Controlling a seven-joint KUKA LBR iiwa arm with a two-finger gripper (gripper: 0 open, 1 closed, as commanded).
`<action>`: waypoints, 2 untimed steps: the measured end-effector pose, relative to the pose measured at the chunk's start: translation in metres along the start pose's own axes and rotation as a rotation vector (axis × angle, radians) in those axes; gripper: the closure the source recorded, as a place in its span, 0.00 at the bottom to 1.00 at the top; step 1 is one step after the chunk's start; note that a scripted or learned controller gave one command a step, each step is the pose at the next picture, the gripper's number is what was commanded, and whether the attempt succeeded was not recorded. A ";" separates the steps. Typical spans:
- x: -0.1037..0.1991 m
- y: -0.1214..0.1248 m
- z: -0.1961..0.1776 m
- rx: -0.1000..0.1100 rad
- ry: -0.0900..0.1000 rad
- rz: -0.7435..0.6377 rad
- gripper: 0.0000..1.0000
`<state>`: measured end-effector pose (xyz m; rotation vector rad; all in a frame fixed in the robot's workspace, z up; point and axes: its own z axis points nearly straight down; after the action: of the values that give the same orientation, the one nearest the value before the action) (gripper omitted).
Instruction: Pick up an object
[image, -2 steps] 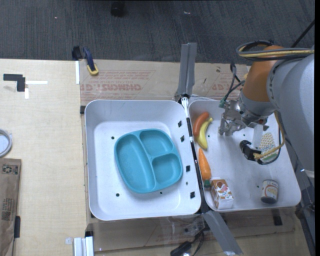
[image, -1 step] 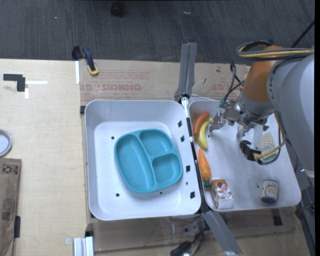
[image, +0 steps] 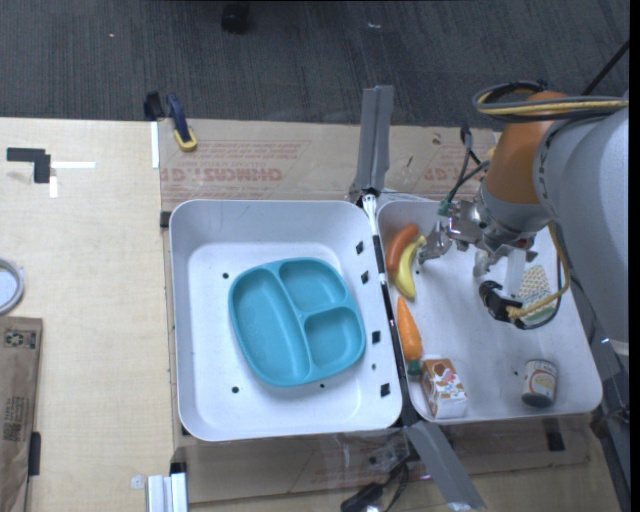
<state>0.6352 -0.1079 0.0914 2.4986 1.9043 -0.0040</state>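
A robot gripper (image: 470, 245), its grip state impossible to tell, hovered over the right bin (image: 480, 385), just right of a banana (image: 405, 270).

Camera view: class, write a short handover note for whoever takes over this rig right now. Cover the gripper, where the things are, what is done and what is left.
Gripper: low over the right bin, near its back left part; nothing seen in it.
Things in the right bin: banana and carrot along the left wall, small carton at the front left, can at the front right, corn cob under the arm.
Left bin: blue divided plate.
Done: no pick yet.
Left: grasp one object and lift it.
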 end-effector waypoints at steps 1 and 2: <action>-0.067 -0.085 0.001 0.002 0.001 0.060 0.00; -0.091 -0.020 -0.056 0.000 0.000 0.295 0.00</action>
<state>0.5916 -0.1904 0.1479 2.7511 1.5158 -0.0032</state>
